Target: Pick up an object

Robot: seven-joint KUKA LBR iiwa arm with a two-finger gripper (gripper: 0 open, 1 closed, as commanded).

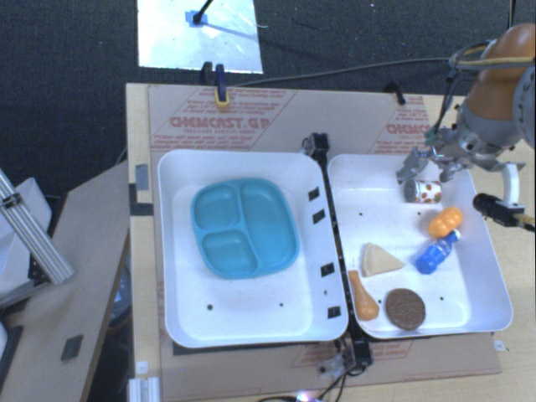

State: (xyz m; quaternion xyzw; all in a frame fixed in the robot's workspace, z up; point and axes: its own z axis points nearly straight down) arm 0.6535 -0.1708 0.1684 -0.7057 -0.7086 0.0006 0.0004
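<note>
One small white cylindrical object with red spots [427, 192], lying in the right-hand shallow white bin [490, 304], is being approached by the two-finger gripper [429, 167], whose finger opening cannot be determined; lowering and closing are judged to be required next.

Robotics lab | evidence: arm [502, 82] over bench [251, 115], two white bins [180, 249] clipped side by side, cables, dark carpet, foil sheet [198, 23]
</note>
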